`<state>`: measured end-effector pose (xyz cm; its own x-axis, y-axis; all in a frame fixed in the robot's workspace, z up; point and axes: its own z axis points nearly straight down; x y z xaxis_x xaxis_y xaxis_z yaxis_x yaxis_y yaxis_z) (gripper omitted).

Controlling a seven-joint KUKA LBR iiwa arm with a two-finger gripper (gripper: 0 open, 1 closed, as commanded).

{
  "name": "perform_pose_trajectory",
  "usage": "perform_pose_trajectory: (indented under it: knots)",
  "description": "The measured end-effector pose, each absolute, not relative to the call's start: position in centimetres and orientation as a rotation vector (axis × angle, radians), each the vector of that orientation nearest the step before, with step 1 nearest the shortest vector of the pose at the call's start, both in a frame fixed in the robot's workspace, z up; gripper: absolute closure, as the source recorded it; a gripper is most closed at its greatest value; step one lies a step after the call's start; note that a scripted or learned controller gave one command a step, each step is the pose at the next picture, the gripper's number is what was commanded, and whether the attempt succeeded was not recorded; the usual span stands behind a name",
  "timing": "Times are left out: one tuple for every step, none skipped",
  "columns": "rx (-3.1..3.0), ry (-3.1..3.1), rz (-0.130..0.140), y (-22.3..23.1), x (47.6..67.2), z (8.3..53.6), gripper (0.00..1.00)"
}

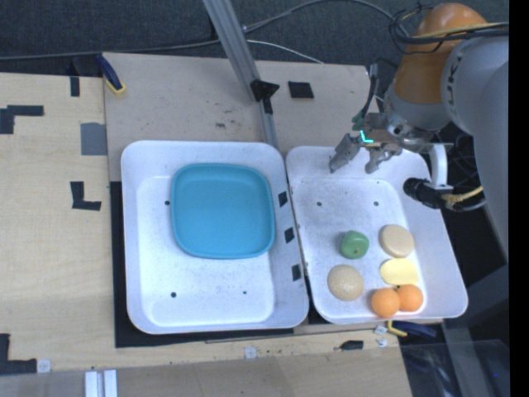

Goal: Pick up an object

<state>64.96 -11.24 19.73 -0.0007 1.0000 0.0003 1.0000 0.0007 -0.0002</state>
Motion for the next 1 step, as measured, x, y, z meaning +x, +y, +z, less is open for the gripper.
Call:
perform_pose_trajectory:
  knots:
    - [-2.220,-2.222,0.000,-11.24,64.95,19.73,0.00]
